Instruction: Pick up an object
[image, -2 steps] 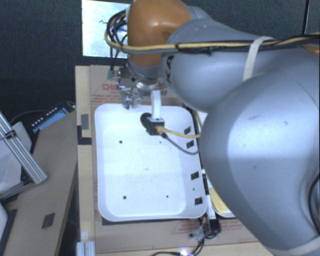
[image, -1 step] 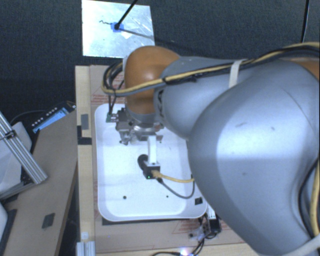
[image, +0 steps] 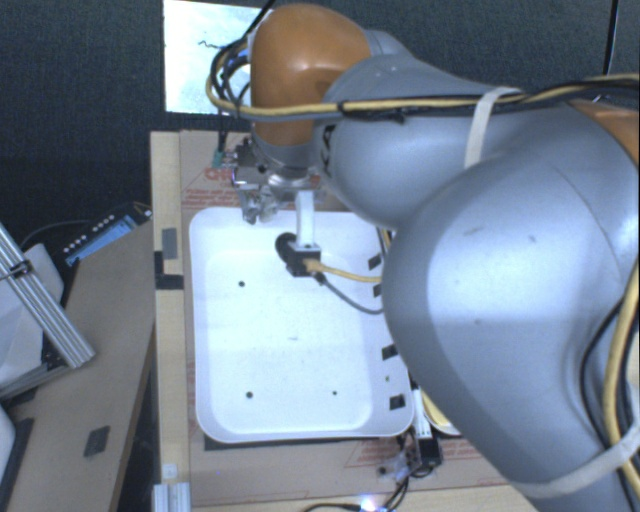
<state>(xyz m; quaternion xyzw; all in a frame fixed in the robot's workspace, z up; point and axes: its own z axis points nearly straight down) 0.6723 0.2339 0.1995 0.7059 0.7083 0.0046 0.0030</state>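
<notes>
Camera view: arm (image: 480, 250) over white bin (image: 290, 340); red print (image: 205, 175) unreadable.

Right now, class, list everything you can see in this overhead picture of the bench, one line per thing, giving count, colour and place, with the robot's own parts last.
Shallow white plastic bin: one seen, white with a few small dark dots on its floor, centre of the view, on the bench.
Tan cardboard sheet: one, light brown with red print, under and around the bin.
Silver aluminium rail: one, grey metal, slanting at the left edge.
Blue-and-black flat device: one, left of the bin, near the back.
White paper sheet: one, white, on the dark back wall, top left.
Yellow cable: one, yellow, running along the arm.
Grey robot arm: one, grey with an orange band, covering the right side.
Gripper: one, metallic, over the bin's back edge.
</notes>
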